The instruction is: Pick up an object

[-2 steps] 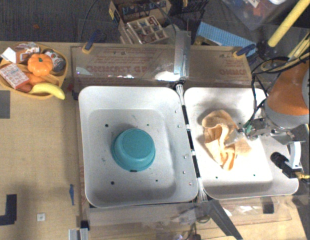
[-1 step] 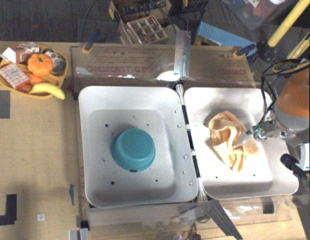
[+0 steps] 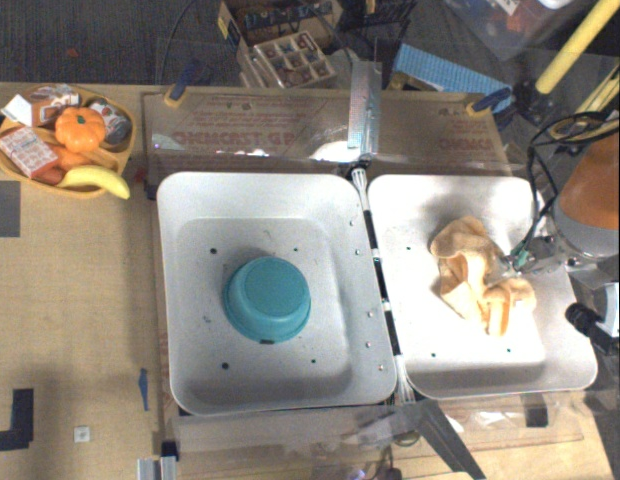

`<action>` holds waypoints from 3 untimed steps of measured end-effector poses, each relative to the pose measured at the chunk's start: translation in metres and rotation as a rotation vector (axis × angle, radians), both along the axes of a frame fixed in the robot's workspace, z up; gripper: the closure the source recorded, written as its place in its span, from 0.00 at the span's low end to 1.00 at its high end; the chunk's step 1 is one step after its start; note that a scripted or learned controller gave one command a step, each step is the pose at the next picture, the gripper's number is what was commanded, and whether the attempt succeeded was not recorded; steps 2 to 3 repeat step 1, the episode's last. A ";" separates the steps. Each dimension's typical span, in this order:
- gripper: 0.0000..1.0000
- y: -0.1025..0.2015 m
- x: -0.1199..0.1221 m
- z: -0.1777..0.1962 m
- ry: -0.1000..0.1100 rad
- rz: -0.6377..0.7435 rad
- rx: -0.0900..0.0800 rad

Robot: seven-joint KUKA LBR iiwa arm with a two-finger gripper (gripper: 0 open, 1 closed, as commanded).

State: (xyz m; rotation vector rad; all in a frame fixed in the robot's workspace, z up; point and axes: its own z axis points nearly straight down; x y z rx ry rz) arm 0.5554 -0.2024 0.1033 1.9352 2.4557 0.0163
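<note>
Left bin [image 3: 180,218]: holds an upturned bowl [image 3: 268,299], sitting about in the middle of its floor
Right bin [image 3: 410,218]: just beside the left bin, their edges meeting along the centre; a crumpled cloth [image 3: 475,273] lies in its right half
Gripper [image 3: 517,260]: over the right bin, at the cloth's right edge (whether it actually touches the cloth I cannot tell from here)
Arm [image 3: 590,203]: comes in from the right, above the right bin's far right corner
Dish of toy food [image 3: 62,141]: on the bench, well to the left and behind the left bin
Crates [image 3: 280,33]: behind both bins, beyond the bench
</note>
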 end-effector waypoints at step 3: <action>1.00 0.059 0.041 0.099 0.016 -0.022 0.000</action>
